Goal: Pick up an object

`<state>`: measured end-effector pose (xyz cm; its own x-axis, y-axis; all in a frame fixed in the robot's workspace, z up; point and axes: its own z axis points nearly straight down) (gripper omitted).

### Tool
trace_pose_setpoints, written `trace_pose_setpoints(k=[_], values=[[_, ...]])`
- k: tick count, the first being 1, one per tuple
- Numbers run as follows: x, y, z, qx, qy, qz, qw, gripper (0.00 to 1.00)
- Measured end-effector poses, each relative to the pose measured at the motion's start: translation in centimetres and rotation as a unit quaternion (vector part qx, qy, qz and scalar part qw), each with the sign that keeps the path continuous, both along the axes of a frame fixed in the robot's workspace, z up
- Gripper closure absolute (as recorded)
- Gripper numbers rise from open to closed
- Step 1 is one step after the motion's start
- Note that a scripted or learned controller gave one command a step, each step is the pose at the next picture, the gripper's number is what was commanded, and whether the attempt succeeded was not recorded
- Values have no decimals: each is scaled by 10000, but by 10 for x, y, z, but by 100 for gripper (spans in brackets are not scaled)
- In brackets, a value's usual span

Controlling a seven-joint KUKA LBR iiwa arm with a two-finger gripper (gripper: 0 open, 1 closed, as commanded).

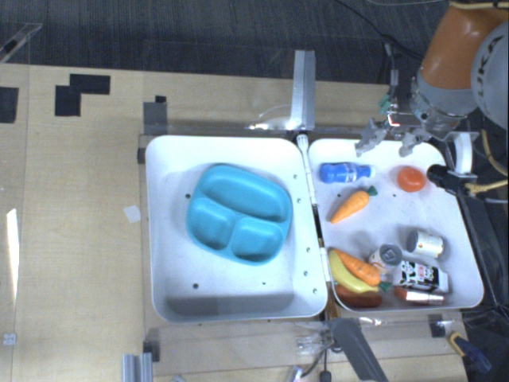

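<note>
My gripper [390,138] hangs over the back edge of the right bin [468,237], its two grey fingers spread apart with nothing between them. Just below it lie a blue bottle [344,172] and an orange-red tomato-like ball [411,179]. A toy carrot [351,205] lies near the bin's left wall. Toward the front sit a banana [343,269], a second orange carrot piece [362,267], a small grey cap [390,255], a white-and-silver can [427,244] and a black-and-white patterned box [417,275].
The left bin [171,293] holds a blue divided plate [238,213]. A metal post [304,90] stands behind the divider between the bins. The arm's orange band [453,42] and cables sit at the upper right.
</note>
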<state>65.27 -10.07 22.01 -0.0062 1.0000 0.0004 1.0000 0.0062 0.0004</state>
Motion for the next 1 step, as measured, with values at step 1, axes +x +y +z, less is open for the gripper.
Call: trace_pose_setpoints(k=[1], values=[[22, -35, -99, -28, -151, 176, 9997, 0]])
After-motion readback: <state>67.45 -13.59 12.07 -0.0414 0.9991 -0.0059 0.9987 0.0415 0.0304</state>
